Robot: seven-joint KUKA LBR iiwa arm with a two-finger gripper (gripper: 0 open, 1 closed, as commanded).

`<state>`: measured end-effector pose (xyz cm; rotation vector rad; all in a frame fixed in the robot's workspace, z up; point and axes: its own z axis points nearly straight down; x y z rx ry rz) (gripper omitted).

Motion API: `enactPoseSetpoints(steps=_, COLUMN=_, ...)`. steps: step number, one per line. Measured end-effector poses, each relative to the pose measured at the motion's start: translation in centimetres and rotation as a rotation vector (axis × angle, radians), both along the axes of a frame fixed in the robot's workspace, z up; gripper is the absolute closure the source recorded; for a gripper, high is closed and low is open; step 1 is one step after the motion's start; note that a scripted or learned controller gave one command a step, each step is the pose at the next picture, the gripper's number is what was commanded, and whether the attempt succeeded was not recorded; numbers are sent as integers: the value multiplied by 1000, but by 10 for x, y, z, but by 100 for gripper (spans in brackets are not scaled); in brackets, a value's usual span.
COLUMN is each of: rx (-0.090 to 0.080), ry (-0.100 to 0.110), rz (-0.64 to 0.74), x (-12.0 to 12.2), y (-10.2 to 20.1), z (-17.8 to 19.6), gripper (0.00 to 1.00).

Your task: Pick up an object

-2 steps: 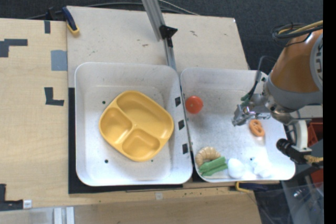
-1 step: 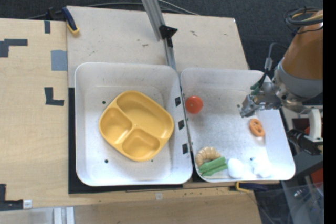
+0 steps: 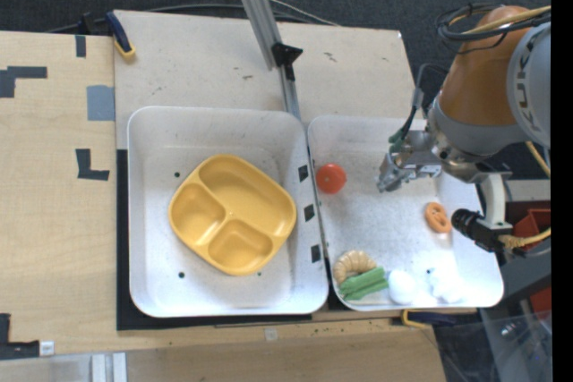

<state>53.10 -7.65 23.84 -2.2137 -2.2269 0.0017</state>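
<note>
In the right bin [image 3: 358,139] lie a small red tomato-like ball [image 3: 330,178] near the left wall, an orange slice-shaped piece [image 3: 437,216] at the right, and a tan pastry [image 3: 354,263], a green pod [image 3: 363,283] and two white lumps [image 3: 404,285] along the front edge. My gripper [image 3: 394,175] hangs over the upper middle of this bin, right of the red ball and apart from it. I see nothing between its fingers.
The left bin [image 3: 148,192] holds a yellow divided plate [image 3: 233,213]. A slanted metal rail [image 3: 255,4] runs down to the divider between the bins. A yellow-and-blue clamp [image 3: 120,34] sits at the bench's back left.
</note>
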Motion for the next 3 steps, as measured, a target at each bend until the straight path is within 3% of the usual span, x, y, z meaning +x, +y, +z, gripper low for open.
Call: enactPoseSetpoints(steps=3, rx=1, ry=-1, rz=-1, x=74, y=144, z=7, gripper=100)
